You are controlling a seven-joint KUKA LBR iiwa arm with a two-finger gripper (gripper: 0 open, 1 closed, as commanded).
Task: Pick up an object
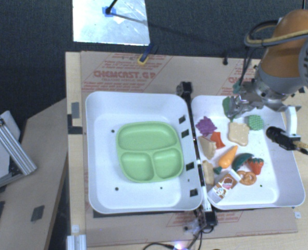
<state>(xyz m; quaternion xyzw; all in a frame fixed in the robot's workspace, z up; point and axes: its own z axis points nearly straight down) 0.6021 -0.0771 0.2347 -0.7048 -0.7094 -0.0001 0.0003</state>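
Observation:
The right white bin point(289, 189) holds several toy foods: purple grapes point(206, 124), a slice of toast point(239, 133), a green textured piece point(255, 122), an orange carrot point(227, 156), a red strawberry point(256, 165) and a small printed packet point(224, 185). My gripper point(237, 106) hangs low over the far part of this bin. It is just above the toast and right beside a dark green piece point(227, 106) near the bin's back wall. Nothing is visibly held.
The left white bin point(99, 139) holds a green divided plate point(148, 151). A black divider point(193, 139) runs between the bins. A black cylinder point(280, 136) on a cable juts over the right bin's right side. The orange-banded arm point(289, 35) fills the upper right.

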